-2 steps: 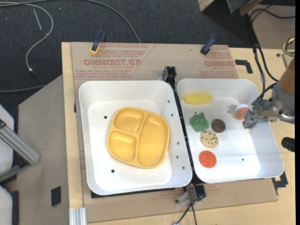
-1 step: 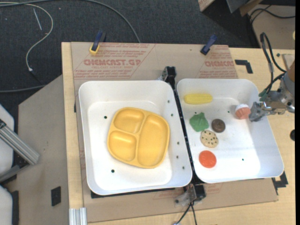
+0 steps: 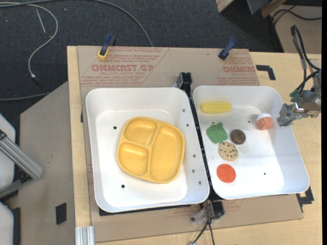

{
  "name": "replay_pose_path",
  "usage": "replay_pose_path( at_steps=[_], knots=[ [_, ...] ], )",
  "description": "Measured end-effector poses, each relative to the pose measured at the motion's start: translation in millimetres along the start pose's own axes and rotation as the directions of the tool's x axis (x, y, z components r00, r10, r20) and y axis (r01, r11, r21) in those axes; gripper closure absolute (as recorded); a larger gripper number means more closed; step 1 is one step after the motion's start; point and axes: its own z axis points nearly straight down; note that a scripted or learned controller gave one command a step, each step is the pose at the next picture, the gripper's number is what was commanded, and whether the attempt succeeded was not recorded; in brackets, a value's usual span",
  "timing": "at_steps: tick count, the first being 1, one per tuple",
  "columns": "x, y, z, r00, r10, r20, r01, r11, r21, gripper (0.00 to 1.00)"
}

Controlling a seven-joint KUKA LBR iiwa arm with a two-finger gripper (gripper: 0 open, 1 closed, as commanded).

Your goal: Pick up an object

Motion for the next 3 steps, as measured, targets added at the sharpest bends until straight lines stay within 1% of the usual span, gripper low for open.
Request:
replay_pose_path(
  at_steps=[1,2,3],
  knots=[
    [58,7,11,1.0,-0.005,-0.006,0.005,1.0,0.008,1.0],
    [114,14,3,1.0,-0.006,-0.005,0.006,1.0,0.005,1.0],
    [160,18,10,1.0,-0.004,-0.005,0.004,1.0,0.009,1.0]
  ],
)
